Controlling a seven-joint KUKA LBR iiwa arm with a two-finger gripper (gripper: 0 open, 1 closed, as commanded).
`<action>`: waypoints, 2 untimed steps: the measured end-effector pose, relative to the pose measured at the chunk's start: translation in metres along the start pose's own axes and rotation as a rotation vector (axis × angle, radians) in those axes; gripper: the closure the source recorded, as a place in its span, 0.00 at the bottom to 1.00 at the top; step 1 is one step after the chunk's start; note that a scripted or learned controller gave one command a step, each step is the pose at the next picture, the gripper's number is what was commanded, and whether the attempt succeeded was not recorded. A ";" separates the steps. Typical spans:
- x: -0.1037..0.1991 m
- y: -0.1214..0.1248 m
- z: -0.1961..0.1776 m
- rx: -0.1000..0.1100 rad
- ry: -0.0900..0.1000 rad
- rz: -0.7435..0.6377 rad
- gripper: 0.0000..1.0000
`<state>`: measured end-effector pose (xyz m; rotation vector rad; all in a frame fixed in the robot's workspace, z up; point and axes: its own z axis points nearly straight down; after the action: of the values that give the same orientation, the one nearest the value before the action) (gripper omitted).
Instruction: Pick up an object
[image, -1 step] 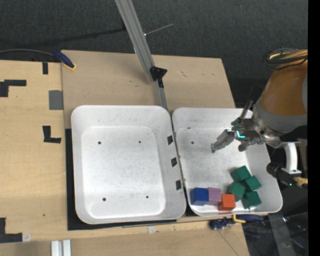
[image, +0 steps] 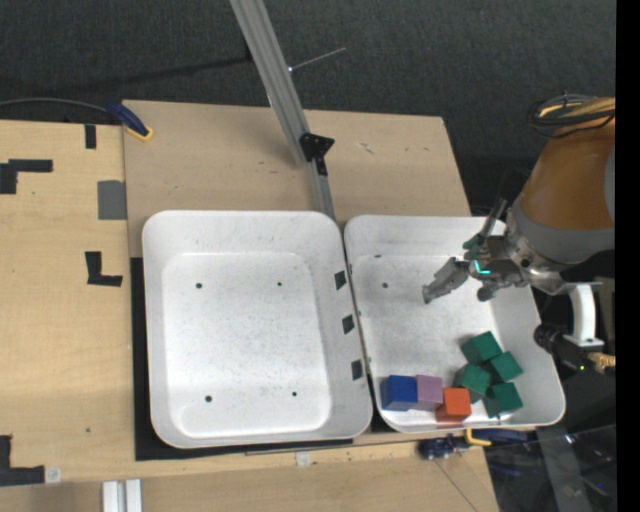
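Observation:
Small blocks lie clustered in the near right corner of the right bin (image: 400, 250): a blue cube (image: 400, 390), a pale purple cube (image: 429, 389), an orange cube (image: 456, 402) and several green blocks (image: 486, 348). My gripper (image: 458, 292) hovers over the bin's middle, up and left of the green blocks and apart from them. Its fingers are spread open, one finger (image: 438, 287) pointing left, and nothing sits between them.
The left bin (image: 160, 240) sits beside the right one, with a raised rim between them. A slanted metal rail (image: 285, 90) with a black clamp runs down to the bins' far edge. The arm's orange band (image: 570, 180) stands at the right.

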<state>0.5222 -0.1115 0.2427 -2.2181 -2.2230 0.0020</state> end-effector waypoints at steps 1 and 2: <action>0.003 0.002 0.064 0.006 0.001 0.002 0.00; 0.006 -0.001 0.108 0.006 0.001 0.002 0.00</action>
<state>0.5208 -0.1059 0.1347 -2.2168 -2.2175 0.0074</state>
